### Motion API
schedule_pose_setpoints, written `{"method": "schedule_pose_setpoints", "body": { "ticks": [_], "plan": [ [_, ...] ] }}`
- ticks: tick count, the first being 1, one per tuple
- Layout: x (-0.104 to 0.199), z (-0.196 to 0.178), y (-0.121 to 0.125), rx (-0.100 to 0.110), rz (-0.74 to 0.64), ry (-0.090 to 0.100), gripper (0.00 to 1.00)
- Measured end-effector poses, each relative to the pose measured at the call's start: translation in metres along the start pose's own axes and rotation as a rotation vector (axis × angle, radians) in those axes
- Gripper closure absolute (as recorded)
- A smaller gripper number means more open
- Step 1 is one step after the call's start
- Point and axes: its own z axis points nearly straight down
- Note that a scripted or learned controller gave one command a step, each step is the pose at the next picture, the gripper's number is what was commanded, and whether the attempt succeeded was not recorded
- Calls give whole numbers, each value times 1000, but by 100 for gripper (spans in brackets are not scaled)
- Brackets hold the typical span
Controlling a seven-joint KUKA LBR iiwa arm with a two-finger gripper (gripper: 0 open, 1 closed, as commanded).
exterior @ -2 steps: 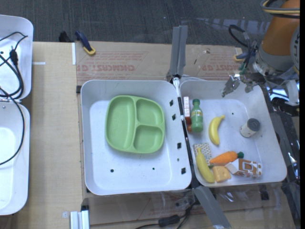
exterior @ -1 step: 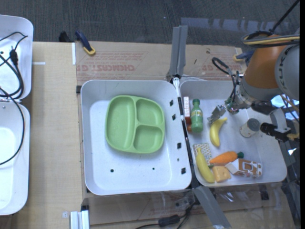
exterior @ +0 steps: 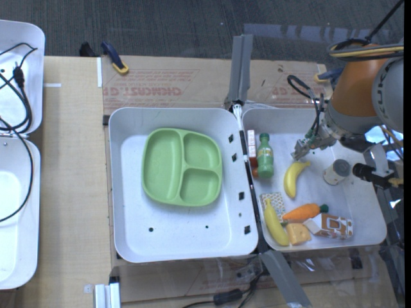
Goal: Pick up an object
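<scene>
- End effector hangs over the right bin, just above a banana (grip state: cannot tell).
- Green divided plate sits in the left bin.

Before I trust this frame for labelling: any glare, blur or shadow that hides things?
Camera view: even light, soft shadows; the green plate and two bananas are sharp; the gripper is small and dark against the right bin, its fingers hard to read; bluish glare near the wrist.

bench: wood, cardboard-topped | left bin | right bin | possibly a clamp
</scene>
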Motion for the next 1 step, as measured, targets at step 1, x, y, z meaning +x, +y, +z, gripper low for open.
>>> {"method": "schedule_pose_setpoints", "body": {
  "ticks": [1],
  "plan": [
    [0,0,0,0,0,0,0]
  ]
}}
